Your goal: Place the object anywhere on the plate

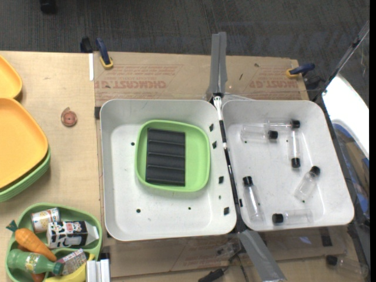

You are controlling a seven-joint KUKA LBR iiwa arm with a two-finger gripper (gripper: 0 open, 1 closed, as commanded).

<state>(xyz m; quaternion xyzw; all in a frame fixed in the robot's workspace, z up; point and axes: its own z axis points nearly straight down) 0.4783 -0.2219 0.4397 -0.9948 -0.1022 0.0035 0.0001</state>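
- Whether the tool is open, closed or gripping anything cannot be told.
- On the side the arm reaches from, the right shallow white plastic bin [264, 169] is sitting on the bench, holding six clear plastic vials with black caps.
- Two of those vials [258, 135] are lying crosswise near the bin's far wall, and a third [293, 147] is lying just beside them with its cap pointing toward the near wall.
- A fourth vial [306, 185] is lying tilted near the right wall, a fifth [252, 198] is lying along the left wall, and a sixth [292, 218] is lying along the near wall.
- The left shallow white plastic bin [117, 187] is sitting against the right one, their inner walls touching.
- A light-green rounded-square plastic plate [197, 157] is resting flat in the left bin, toward its far half.
- A black ribbed rectangular block [165, 156] is lying on that plate, covering most of its middle, well apart from the vials.
- A brown cardboard sheet [153, 82] is lying under both bins, with a blue-and-orange clamp [104, 57] at its far left corner and another [299, 70] at its far right.
- Farther left, on the pale wooden bench [59, 75], stacked yellow and green plastic plates [17, 140] are sitting at the edge, with a small reddish disc [69, 117] near them.
- A green plastic bowl [59, 206] of toy food is sitting at the near left corner.
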